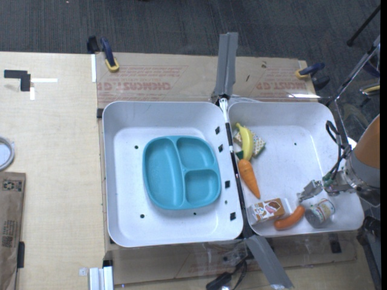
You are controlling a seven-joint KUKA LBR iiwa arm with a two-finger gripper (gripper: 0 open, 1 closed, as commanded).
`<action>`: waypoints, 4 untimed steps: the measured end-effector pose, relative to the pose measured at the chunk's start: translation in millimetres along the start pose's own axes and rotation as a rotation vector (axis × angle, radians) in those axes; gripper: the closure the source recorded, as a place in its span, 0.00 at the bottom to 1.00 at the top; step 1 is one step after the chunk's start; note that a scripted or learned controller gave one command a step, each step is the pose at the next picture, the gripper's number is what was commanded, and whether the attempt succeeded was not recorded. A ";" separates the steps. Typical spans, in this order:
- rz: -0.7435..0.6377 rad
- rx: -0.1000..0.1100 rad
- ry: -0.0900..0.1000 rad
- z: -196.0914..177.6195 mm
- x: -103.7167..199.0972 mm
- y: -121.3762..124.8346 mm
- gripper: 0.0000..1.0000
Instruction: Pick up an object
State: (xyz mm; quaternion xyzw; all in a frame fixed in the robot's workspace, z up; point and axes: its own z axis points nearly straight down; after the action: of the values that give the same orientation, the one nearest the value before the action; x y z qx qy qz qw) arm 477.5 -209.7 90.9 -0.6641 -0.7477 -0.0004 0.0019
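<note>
The jaws (pixel 311 190) hang low in the right-hand bin, near its front right corner, and stand parted with nothing between them; the metal fingertips sit just above and left of the small silvery tin can (pixel 319 212), apart from it as far as can be seen.

Going left to right: the wooden surface (pixel 54 150) carries both bins. The left shallow white plastic bin (pixel 115 180) holds a teal plastic divided plate (pixel 181 172) with three compartments. The right shallow white plastic bin (pixel 284 125) holds the candidates. A yellow toy banana (pixel 245 140) lies against its left wall, on a pale speckled scrap too small to identify. Just below it is the orange toy carrot (pixel 249 177), tilted. Near the front wall are a small printed cardboard box (pixel 268 209), touching an orange-red toy sausage (pixel 289 218), and then the can.

By my judgement this is the approach step: the grasp is not yet made. The nearest targets are the can and the sausage. The next move calls for centring the open fingers over one of them, descending, and then closing.
</note>
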 end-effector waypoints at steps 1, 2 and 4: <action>0.127 0.001 -0.001 0.6 14.7 1.1 0.00; 0.227 -0.001 0.005 -0.6 3.6 2.1 0.00; 0.195 0.000 0.000 -0.1 5.7 0.9 0.00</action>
State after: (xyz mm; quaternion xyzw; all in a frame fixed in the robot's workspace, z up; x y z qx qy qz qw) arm 477.7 -204.0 91.0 -0.7337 -0.6795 -0.0002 0.0019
